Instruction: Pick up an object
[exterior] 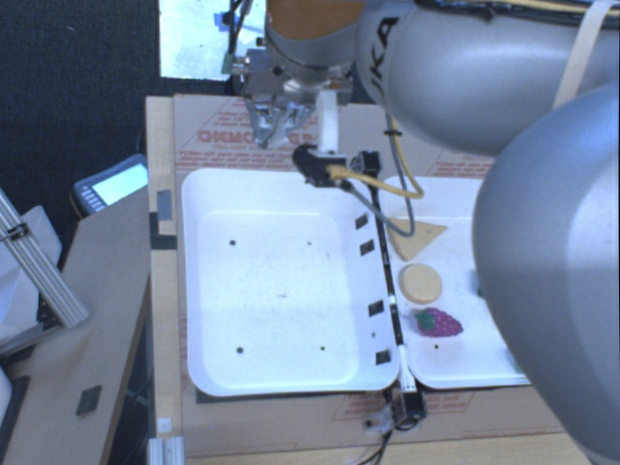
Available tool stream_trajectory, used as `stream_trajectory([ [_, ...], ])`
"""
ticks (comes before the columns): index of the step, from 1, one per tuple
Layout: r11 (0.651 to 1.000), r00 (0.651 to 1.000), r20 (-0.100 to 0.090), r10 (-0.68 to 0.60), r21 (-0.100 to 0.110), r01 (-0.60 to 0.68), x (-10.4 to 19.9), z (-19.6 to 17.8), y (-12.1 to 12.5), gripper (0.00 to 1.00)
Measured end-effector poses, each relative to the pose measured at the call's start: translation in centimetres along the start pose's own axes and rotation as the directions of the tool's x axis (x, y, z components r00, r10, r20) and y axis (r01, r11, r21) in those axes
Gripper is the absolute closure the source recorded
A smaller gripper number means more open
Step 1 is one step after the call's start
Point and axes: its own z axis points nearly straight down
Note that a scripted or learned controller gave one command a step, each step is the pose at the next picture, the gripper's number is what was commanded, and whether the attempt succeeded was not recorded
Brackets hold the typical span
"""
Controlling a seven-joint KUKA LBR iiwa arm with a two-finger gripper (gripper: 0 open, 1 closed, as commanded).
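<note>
Grapes (440,323) seemingly well apart from end effector (274,124)

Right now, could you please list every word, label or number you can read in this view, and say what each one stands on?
"KA": black letters on the grey arm, cut off at the start, so part of a longer brand mark.
"CHEMC…": red print on the cardboard sheet behind the left bin; the rest is hidden by the gripper.
Other red print on the cardboard, front and back edges: too blurred to read.
</note>
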Motion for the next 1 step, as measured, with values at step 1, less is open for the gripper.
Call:
stream_trajectory([
  [1,1.0,1.0,-0.009,-0.004,-0.027,0.004,0.05,-9.85,1.13,1.0],
])
